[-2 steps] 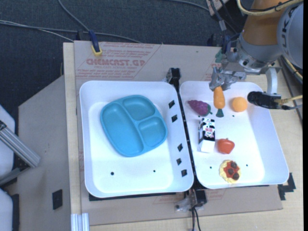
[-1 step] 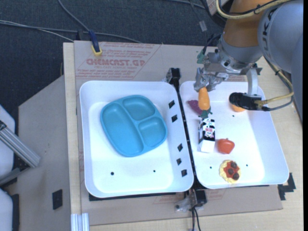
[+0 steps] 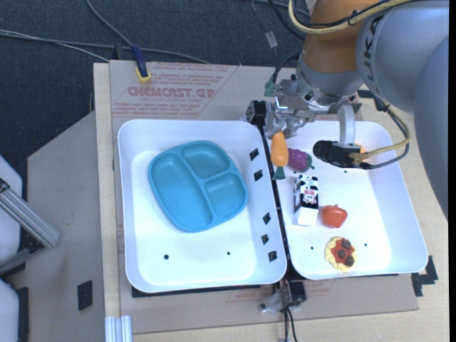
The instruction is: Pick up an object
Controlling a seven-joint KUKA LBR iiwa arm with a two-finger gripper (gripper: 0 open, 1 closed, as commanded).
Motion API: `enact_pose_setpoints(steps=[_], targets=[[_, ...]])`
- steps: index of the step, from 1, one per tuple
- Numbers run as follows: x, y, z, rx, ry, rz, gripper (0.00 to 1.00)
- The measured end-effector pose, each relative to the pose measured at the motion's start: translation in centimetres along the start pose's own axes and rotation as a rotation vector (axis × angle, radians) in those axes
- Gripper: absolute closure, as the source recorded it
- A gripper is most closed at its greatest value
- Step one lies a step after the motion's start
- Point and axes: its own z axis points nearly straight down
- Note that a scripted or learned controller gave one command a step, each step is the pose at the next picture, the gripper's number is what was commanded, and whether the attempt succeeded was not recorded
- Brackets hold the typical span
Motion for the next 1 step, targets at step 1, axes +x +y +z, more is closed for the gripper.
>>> enact_pose_setpoints(steps=[1], targets=[[4.57,-0.32,0.25,0.000,-0.001,0.001,1.00]])
